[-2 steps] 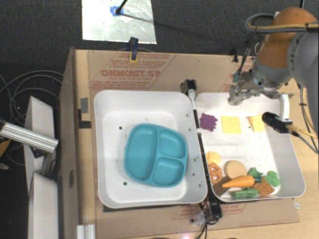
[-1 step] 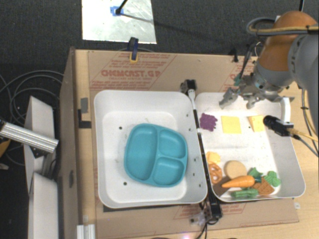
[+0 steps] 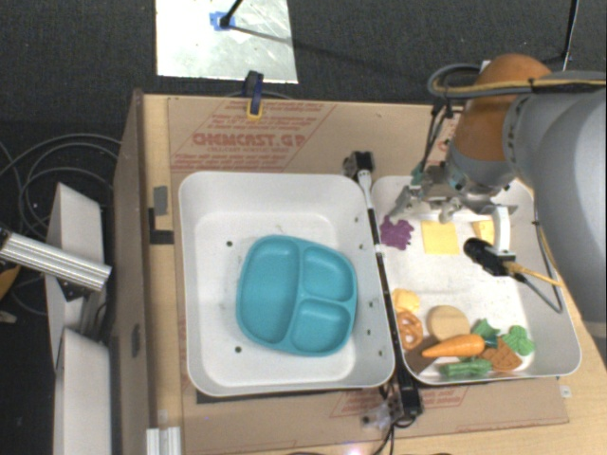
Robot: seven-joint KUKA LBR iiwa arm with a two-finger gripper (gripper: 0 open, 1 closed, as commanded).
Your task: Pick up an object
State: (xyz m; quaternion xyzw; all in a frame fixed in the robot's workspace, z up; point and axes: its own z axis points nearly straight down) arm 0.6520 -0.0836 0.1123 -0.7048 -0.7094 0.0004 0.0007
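Over the right bin (image 3: 560, 349), the gripper (image 3: 446, 209) hovers near a yellow square (image 3: 440, 238) and purple grapes (image 3: 396, 232), its grip state impossible to tell.

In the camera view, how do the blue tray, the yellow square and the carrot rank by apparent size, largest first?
1. blue tray
2. carrot and yellow square: too alike to rank.

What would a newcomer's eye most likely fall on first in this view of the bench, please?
Probably the teal divided plate, lying alone in the left bin. Next comes the grey arm with its orange band, reaching in over the right bin's far end above a yellow square and a purple piece. A heap of toy food, with an orange carrot, crowds that bin's near end.
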